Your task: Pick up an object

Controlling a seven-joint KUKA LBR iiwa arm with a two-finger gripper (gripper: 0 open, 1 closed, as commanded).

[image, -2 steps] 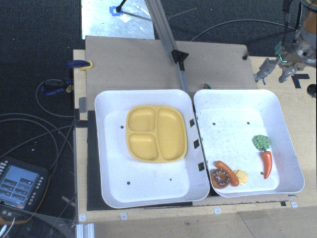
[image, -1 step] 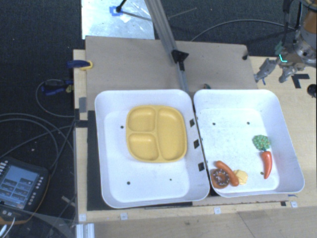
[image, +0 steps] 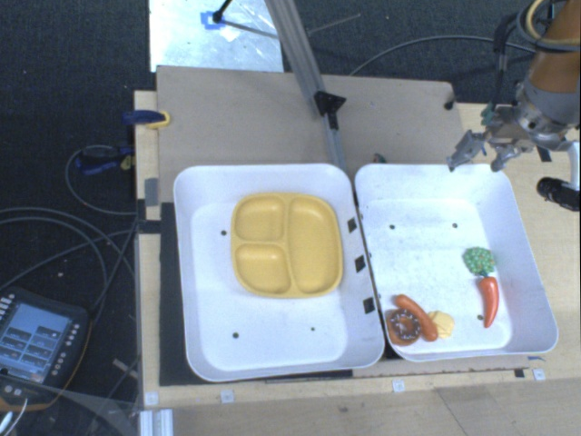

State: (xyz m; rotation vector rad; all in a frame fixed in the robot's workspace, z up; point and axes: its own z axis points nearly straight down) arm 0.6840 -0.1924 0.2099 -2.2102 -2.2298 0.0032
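While the arm [image: 552, 53] leans in from the right, its gripper [image: 481, 155] hangs over the far edge of the right bin [image: 436, 234], near that bin's back right corner; the two fingers [image: 461, 151] are spread apart with open air between them, and nothing is caught there. The toys lie at the other end of that bin, well apart from the gripper; along the near wall a brown sausage [image: 415, 315] lies at a slant, touching a chocolate doughnut [image: 400, 327] on its left, with a small yellow piece [image: 442, 323] just beside it on the right, too small to name for certain. Further right, an orange carrot [image: 489, 300] lies pointing toward the near wall, and a green broccoli floret [image: 478, 261] sits just above its top end, so close that I cannot tell whether the two are touching or one piece. The left bin [image: 204, 334] holds a yellow divided plate [image: 287, 244] with three compartments, set toward the bin's far half; a row of dark clips [image: 360, 263] runs along the seam where the two bins meet. A grey metal pole [image: 300, 44] crosses the bench [image: 236, 116] at a slant behind the bins; off the left side, cables [image: 91, 216] trail over the dark floor toward a handheld control pad [image: 36, 334] with a lit screen.
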